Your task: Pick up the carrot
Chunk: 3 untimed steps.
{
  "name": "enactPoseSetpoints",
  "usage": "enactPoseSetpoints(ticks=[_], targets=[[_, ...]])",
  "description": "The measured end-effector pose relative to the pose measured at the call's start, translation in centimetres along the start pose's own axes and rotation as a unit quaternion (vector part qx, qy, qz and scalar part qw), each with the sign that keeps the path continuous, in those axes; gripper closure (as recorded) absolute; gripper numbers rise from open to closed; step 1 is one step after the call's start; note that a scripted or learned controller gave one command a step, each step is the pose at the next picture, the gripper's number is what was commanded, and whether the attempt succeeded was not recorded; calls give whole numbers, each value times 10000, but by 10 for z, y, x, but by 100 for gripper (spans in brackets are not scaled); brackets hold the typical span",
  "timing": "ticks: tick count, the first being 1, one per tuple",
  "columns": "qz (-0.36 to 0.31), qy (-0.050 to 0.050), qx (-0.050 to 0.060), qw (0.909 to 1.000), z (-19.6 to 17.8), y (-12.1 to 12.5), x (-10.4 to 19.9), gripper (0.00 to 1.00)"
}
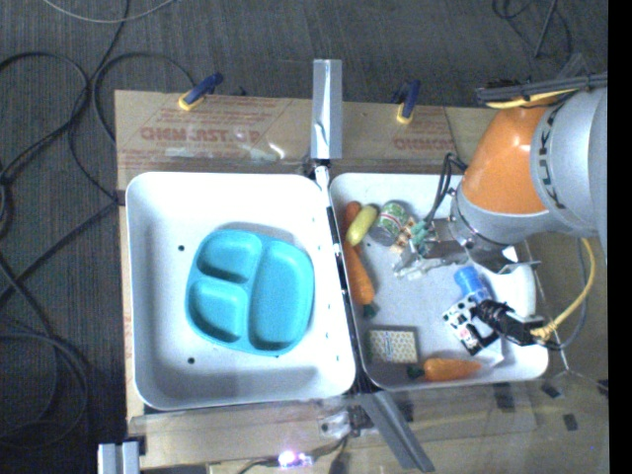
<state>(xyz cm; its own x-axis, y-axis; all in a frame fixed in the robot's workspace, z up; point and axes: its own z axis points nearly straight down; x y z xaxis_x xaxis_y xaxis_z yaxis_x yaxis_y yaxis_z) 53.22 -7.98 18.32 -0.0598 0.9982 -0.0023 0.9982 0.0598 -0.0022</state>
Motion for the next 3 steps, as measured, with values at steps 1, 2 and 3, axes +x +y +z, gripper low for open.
enactPoseSetpoints(ticks=[1,2,3], targets=[[29,1,3,10000,2,57,-31,100],[-533,8,6,9986,23,-4,-33,100],[-1048,3,-5,9945,16,42,-39,100]])
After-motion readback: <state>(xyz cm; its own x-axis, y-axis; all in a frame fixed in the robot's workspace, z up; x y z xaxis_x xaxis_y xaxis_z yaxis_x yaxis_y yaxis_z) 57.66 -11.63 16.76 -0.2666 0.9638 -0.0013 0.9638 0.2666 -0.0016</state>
